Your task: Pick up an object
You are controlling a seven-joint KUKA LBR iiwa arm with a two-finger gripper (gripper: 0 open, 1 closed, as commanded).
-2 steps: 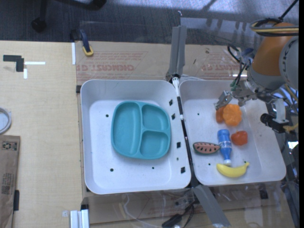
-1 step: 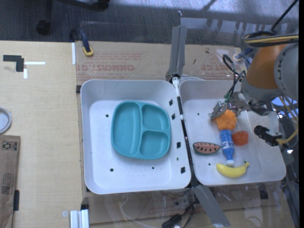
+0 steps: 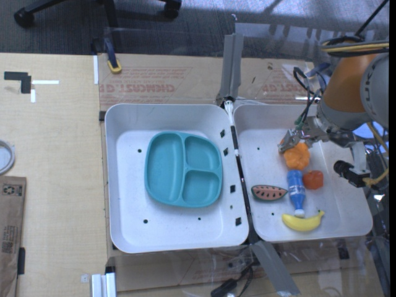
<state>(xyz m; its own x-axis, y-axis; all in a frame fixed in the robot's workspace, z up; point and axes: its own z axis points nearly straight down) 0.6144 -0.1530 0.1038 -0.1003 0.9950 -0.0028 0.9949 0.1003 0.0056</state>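
Hovering over the right bin (image 3: 346,228), the gripper (image 3: 292,142) is touching an orange object (image 3: 297,158); whether its fingers are apart cannot be told. Cardboard (image 3: 148,79) lettering is showing mirrored.

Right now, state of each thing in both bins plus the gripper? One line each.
gripper: low in the right bin, at the orange object; fingers unclear.
orange object: lying in the bin, just under the gripper.
red object: resting on the bin floor.
blue bottle: lying on its side.
watermelon slice: lying flat.
banana: lying flat, near the front wall.
teal divided plate: flat in the left bin, compartments bare.
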